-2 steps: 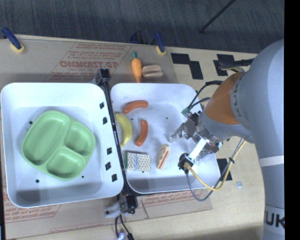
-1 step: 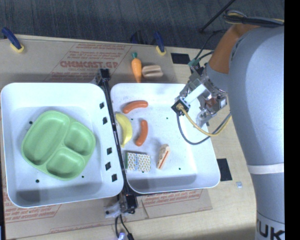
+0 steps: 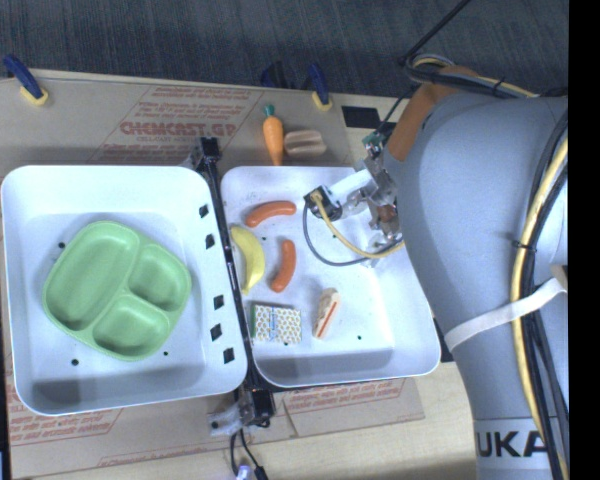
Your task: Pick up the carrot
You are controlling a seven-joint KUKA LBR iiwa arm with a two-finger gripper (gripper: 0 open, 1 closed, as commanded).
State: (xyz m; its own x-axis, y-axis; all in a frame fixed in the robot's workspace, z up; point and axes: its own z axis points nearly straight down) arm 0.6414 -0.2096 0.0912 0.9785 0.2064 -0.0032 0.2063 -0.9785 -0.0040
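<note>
Carrot (image 3: 272, 138): smooth orange taper, green top; lies on the tabletop (image 3: 160, 118) outside the right bin (image 3: 410, 348), just beside a bun (image 3: 304, 144).
Tool (image 3: 380, 208): inside that bin; grip state cannot be told.
Risk: rounded plastic may slip; two orange sausages (image 3: 270, 212) invite mis-grasp.

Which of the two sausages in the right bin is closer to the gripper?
The upper sausage, lying roughly crosswise near the bin's far wall, is closer to the gripper. The other sausage lies lengthwise lower down, beside the banana.
</note>
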